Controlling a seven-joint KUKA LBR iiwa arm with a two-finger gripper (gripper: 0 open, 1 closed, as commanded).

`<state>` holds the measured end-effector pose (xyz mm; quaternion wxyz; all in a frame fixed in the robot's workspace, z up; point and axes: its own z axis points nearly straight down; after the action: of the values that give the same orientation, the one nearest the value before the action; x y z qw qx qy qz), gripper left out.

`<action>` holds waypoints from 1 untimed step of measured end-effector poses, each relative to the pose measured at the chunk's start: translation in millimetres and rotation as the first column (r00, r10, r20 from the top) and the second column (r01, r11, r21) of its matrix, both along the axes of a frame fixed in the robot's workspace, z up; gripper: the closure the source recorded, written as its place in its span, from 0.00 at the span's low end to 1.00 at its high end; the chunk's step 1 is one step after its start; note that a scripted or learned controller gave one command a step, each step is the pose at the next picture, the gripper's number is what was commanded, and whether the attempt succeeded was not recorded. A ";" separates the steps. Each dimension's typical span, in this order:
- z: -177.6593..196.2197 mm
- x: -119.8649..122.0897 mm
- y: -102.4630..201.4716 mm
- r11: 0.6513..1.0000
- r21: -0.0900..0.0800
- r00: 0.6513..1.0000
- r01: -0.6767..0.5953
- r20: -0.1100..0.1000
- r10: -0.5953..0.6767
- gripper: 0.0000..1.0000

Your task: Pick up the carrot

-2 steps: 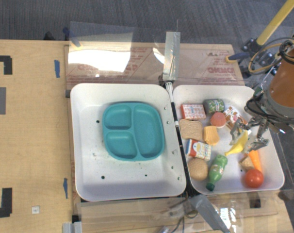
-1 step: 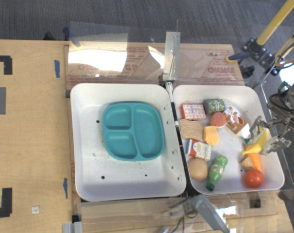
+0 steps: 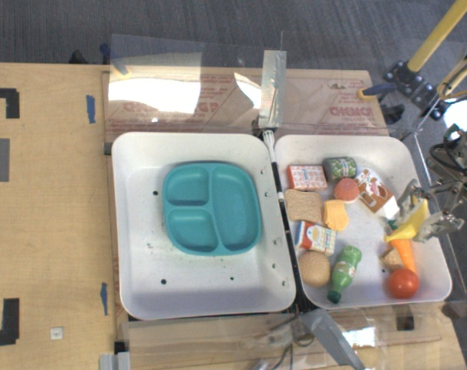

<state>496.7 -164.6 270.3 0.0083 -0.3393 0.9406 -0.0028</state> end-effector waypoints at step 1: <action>10.7 2.2 0.7 1.000 0.000 1.000 0.002 0.008 -0.002 1.00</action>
<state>499.0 -163.9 281.0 0.0122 -0.3384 0.9409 -0.0040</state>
